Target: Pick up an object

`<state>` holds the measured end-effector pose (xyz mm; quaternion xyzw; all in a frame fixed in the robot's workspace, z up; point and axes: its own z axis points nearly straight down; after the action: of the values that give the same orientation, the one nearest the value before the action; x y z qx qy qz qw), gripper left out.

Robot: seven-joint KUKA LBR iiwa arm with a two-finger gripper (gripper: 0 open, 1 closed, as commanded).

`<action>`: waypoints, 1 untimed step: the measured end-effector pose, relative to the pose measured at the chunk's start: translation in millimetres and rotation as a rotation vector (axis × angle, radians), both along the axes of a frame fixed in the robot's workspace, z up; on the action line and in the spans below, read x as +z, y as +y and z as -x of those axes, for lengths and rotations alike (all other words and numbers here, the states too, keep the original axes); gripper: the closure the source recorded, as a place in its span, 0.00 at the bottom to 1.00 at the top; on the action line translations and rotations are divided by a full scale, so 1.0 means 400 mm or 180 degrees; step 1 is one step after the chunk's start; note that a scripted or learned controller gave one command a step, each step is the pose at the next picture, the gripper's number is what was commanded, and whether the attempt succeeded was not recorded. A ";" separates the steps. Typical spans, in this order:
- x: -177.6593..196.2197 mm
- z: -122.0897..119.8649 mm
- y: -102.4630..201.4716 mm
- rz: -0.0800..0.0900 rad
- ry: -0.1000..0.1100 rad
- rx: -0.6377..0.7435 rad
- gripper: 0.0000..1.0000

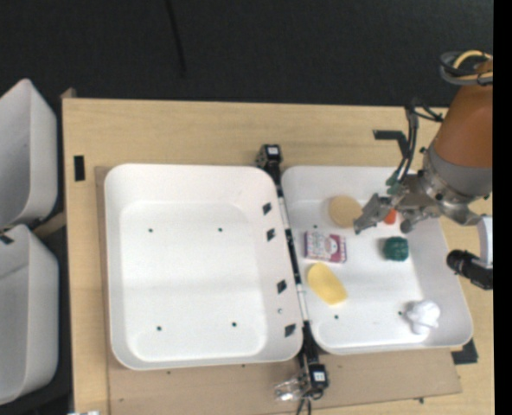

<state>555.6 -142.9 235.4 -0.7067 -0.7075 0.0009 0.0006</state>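
Spread apart and gripping nothing, the fingers (370,214) of the gripper (386,217) hang over the upper part of the right bin (464,314), one dark finger reaching toward the tan round object (343,208) and the other just beside a small orange-red piece (390,218) that peeks out between them.

Nearest the camera, at the right bin's lower corner, lies a crumpled white object (423,316). A yellow oval object (327,284) rests further up and to the left, close to the divider between the bins. Just above it sits a flat pink-and-white packet (324,246), and to its right, apart from it, a dark green object (396,249). The tan round object lies above the packet, near the fingers' left tip.

Beside all this, the left bin (118,232) is a white tray with a few small dark marks on its floor. Both bins rest on the pale wooden desk (195,132). At the far right, the arm (465,141) shows its orange band above the grey wrist.
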 end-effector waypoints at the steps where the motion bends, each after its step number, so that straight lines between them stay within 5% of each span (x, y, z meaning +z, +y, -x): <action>1: 0.021 -0.002 -0.004 0.0001 0.0006 0.0001 1.00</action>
<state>556.5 -144.4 243.7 -0.7066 -0.7076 0.0016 0.0011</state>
